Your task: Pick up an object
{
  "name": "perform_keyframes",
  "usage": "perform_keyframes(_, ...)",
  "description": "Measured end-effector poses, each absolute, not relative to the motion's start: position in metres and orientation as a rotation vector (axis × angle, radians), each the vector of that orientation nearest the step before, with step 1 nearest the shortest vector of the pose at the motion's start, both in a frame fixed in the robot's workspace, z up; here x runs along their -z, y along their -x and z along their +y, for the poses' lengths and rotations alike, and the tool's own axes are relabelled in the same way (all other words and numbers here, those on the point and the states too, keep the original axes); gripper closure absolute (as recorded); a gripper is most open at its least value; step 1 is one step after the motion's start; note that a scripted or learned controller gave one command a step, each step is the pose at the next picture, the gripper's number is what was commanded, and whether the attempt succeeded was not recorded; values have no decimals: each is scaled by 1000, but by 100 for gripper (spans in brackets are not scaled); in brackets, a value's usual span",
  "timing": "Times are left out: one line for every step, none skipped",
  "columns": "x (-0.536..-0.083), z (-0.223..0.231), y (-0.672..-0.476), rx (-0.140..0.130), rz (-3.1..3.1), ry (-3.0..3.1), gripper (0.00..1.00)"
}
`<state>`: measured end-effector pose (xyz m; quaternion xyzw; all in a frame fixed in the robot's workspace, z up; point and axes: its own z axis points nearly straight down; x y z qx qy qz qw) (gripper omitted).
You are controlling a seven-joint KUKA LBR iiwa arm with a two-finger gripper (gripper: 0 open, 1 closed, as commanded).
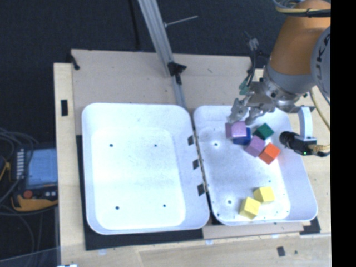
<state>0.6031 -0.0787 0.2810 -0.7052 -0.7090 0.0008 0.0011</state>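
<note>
My gripper (pixel 243 117) hangs over the upper part of the right bin (pixel 222 166), just above a cluster of blocks. A light purple block (pixel 237 130) sits directly under the fingertips, with a blue block (pixel 244 139) tucked against its lower side. A second purple block (pixel 255 146), an orange block (pixel 270 153) and a dark green block (pixel 264 131) lie close to the right. Two yellow blocks (pixel 265 194) (pixel 250 207) rest near the bin's lower edge. I see nothing gripped between the fingers.
The left bin (pixel 136 166) sits beside the right one, separated by a narrow gap with black clips. A slanted metal rail (pixel 161 43) crosses the bench behind the bins. A blue device with cables (pixel 39 168) lies off the bench at far left.
</note>
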Motion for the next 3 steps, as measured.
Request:
perform_keyframes(-279,-27,-581,0,-2228,2213,100)
perform_keyframes(-273,28,-560,-1,-2228,2211,100)
perform_keyframes(-264,77,-557,-3,-2227,2212,100)
